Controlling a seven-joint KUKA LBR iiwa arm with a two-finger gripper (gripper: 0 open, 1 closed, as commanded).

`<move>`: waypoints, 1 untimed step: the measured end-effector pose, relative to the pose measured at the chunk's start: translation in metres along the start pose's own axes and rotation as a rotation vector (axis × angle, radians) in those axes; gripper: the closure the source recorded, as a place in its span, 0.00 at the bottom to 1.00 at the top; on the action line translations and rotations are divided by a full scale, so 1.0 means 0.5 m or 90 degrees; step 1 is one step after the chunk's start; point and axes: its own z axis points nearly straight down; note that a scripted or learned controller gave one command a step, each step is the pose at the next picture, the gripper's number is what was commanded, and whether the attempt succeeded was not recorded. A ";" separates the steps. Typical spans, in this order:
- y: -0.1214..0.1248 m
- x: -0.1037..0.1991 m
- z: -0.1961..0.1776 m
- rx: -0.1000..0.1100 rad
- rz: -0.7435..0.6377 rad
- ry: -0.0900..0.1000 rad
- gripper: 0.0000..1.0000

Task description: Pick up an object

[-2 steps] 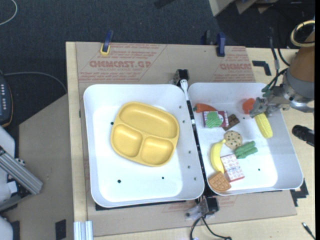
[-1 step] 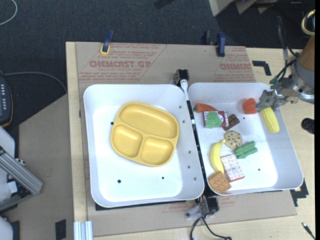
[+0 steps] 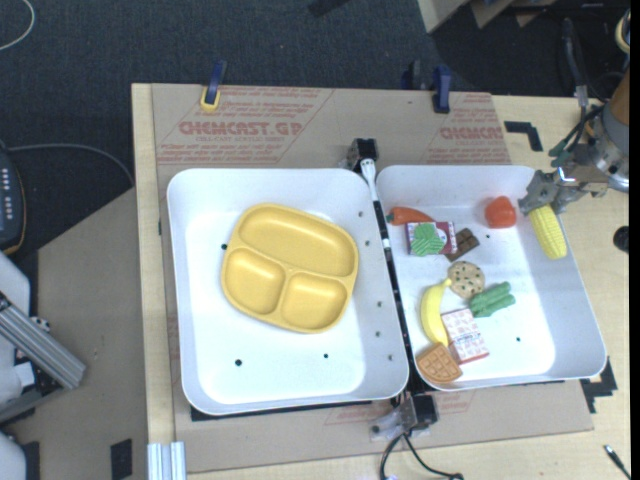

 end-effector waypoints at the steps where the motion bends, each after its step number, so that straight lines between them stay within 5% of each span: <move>1: -0.018 0.124 0.011 0.005 -0.003 0.004 1.00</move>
